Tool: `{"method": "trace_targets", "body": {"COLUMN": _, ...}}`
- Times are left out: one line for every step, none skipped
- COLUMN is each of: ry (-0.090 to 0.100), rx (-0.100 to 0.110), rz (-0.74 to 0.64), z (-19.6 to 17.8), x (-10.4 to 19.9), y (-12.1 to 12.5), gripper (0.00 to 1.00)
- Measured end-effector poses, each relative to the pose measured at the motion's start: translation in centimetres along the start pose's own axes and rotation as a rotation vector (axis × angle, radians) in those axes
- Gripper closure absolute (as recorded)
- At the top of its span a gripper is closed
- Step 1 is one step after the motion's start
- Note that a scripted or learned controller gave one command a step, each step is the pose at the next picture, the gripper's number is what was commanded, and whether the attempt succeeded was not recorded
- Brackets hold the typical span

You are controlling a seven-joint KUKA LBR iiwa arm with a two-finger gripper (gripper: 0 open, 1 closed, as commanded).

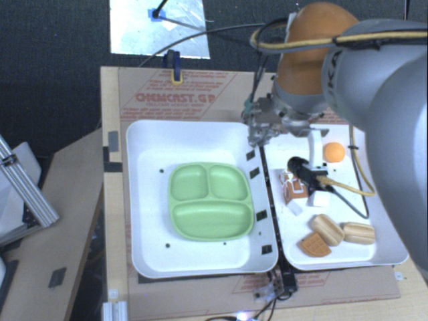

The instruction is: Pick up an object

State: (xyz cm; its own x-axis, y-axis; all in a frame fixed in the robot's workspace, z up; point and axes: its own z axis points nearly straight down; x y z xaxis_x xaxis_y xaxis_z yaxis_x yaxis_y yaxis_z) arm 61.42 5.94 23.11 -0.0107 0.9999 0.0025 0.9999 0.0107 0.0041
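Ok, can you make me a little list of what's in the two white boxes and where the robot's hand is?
left bin: one green plate with three sections, lying flat
right bin: orange ball near the back; small orange-and-white item in the middle; two tan rolls side by side near the front; flat orange piece just in front of them
gripper: over the edge where the two bins meet, toward the back
picked up yet: nothing seen in the gripper
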Motion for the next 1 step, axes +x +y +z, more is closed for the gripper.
{"method": "trace_targets", "body": {"ry": -0.001, "rx": 0.001, "rz": 0.002, "z": 0.12, "x": 4.86, "y": 1.42, "gripper": 1.00}}
